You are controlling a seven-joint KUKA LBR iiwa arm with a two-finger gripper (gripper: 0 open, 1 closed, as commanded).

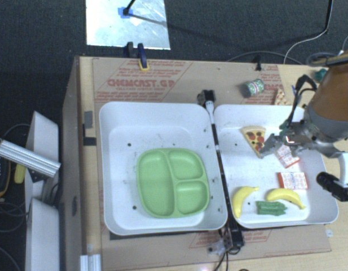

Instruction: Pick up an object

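Clearly, we see a flat triangular pizza slice in the right bin, just beside the pincer; its grip we cannot tell.

Two white bins. Pale green plate. Two yellow bananas, a dark green piece, red-and-tan pizza slice, red-and-white packets.

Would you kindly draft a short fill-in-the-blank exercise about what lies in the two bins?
The green divided plate lies in the ____ bin.
Its compartments number ____.
The right bin holds ____ bananas.
The pizza slice sits just to the ____ of the gripper in this view.

Missing words: left; three; two; left
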